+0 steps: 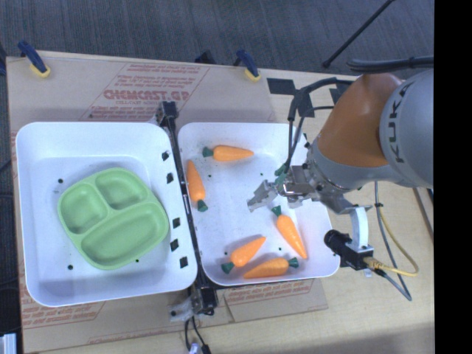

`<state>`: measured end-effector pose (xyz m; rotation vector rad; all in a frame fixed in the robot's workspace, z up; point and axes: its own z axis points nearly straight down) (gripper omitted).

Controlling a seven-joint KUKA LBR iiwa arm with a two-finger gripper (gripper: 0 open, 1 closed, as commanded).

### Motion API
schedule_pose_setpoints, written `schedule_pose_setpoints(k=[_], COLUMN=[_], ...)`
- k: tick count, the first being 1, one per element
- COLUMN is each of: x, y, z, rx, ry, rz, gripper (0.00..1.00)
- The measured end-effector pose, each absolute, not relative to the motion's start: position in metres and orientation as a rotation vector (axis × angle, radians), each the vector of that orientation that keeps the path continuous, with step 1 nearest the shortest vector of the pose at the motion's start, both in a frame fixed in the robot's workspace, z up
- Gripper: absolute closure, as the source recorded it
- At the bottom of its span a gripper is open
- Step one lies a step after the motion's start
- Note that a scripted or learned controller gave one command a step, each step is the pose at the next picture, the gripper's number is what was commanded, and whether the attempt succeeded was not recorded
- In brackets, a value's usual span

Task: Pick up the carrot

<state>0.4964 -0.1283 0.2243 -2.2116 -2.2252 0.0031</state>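
Gripper: the two-finger gripper (267, 196) hangs over the right bin, on the wrist of the grey arm (369, 135) with its orange band; the fingers point toward the middle of the bin floor, spread a little apart, with nothing between them.

Right bin: the shallow white right bin (221, 133) lies under the gripper and holds five carrots (all orange with green tops).

Carrot, nearest: the nearest carrot (290, 234) lies just below and to the right of the fingertips, slanted, its green top up beside the gripper. Whether it touches the gripper cannot be told.

Carrot, upper: the upper carrot (230, 153) lies above and to the left of the gripper, near the bin's far wall, roughly level, well apart from the fingers.

Carrot, left: the left carrot (195, 184) lies to the left of the gripper, along the wall shared with the other bin, standing nearly upright in the view.

Carrot, lower middle: the lower middle carrot (244, 252) lies below and slightly left of the gripper, slanted.

Carrot, lowest: the lowest carrot (267, 268) lies directly below the gripper by the near wall, close beside the lower middle one.

Left bin: the white left bin (37, 161) sits well to the left of the gripper.

Plate: a green divided plate (113, 217) rests in the left bin (three compartments), far from the gripper.
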Motion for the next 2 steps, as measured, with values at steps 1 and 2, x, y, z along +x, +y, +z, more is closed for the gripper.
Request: schedule_pose_setpoints(k=[1,2], x=[0.4910,0.4911], y=[-0.1950,-0.1951], z=[0.1021,0.1119], rx=[-2.212,-2.205], ry=[-2.228,-2.233], rz=[0.001,0.004], gripper=[0.00,1.00])
